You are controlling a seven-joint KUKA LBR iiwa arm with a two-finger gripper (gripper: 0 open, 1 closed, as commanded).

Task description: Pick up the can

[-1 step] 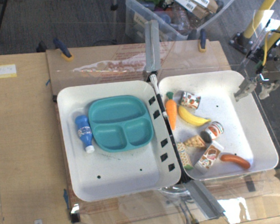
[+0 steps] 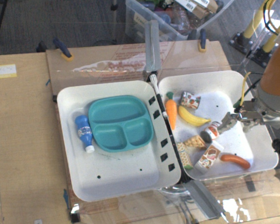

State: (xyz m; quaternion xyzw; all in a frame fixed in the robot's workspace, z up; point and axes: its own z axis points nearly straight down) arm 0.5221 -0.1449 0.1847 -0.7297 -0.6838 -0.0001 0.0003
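One gripper point(image 2: 227, 121) of mine sits at the can point(image 2: 211, 132), just below the banana point(image 2: 193, 116) in the right bin point(image 2: 234, 79); I cannot tell its grip state. I judge this the grasping step; next, lift straight up.

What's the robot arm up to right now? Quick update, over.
Hand low over right bin, at the can. Can lying on its side, not lifted. Banana and hot dog close by.
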